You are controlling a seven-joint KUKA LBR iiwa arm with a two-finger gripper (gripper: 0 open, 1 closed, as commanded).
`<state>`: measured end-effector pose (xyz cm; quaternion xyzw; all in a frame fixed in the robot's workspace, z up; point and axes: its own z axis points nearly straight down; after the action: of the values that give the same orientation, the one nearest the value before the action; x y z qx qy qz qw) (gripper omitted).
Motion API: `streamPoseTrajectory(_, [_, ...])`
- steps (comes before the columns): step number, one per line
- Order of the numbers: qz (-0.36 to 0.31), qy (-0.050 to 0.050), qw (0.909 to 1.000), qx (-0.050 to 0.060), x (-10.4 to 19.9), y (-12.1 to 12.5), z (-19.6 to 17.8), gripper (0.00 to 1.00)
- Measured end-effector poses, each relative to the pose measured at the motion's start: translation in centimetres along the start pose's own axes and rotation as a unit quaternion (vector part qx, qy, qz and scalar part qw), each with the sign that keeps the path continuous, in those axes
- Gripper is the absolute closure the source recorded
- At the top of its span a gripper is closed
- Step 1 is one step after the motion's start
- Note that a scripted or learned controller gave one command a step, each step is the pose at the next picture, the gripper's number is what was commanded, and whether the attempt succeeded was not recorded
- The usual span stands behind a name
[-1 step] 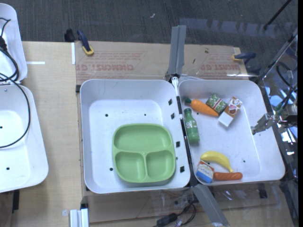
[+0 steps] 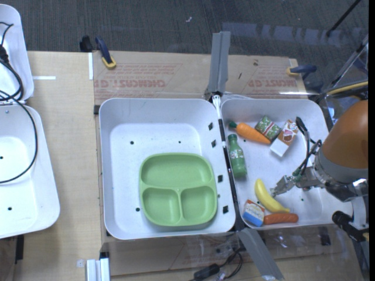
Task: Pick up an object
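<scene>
Gripper (image 2: 285, 184) low in right bin (image 2: 313, 110), fingers look spread, nothing between them. Banana (image 2: 266, 196) just left of the tips, touching sausage (image 2: 280, 218) and small carton (image 2: 254, 213). Your risk: closing off-centre, tips skid off curved banana, shove clutter, empty grasp.

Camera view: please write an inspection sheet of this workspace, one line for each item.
Surface: wooden bench bearing two shallow white bins, left bin, right bin.
Job's things: in right bin, orange plastic carrot, green bottle, yellow banana, red sausage, small green packet, white carton, blue-white packet.
Clutter: green three-compartment plate in left bin.
Grippers: pincer low in right bin, beside the banana.
Cables: black cable at left.
Surroundings: blue-yellow clamp, cardboard sheet.
</scene>
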<state>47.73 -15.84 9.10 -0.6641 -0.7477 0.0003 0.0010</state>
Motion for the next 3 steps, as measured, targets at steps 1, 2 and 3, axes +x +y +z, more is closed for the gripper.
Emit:
streamPoseTrajectory(1, [0.114, -0.001, 0.9935, 0.0, 1.9, 7.3, 0.0, 0.0])
streamPoseTrajectory(2, [0.096, 0.0, 0.9954, 0.0, 6.5, 0.9, 0.0, 0.0])
streamPoseTrajectory(3, [0.098, 0.0, 0.9952, 0.001, 6.3, 0.8, -0.8, 1.0])
